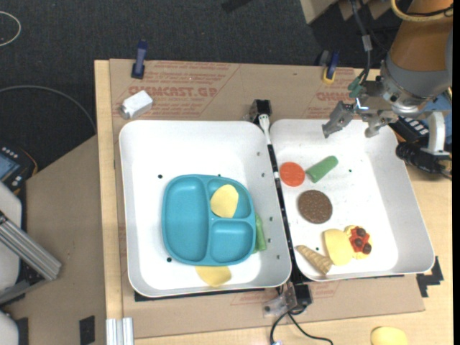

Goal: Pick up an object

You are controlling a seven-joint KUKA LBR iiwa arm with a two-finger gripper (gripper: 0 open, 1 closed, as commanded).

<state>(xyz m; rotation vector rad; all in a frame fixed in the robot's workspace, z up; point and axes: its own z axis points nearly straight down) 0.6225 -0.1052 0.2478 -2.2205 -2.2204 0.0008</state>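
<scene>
Hovering over the far edge of the right bin (410,214), the gripper (355,121) is seen spread wide, nothing between its fingers, the green cylinder (321,168) lying nearer.

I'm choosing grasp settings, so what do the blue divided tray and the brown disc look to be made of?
The blue divided tray looks like smooth moulded plastic: uniform colour, rounded compartment walls, a slight sheen. The brown disc looks matte and finely speckled, probably a plastic or rubber toy cookie; the view leaves that open.
</scene>
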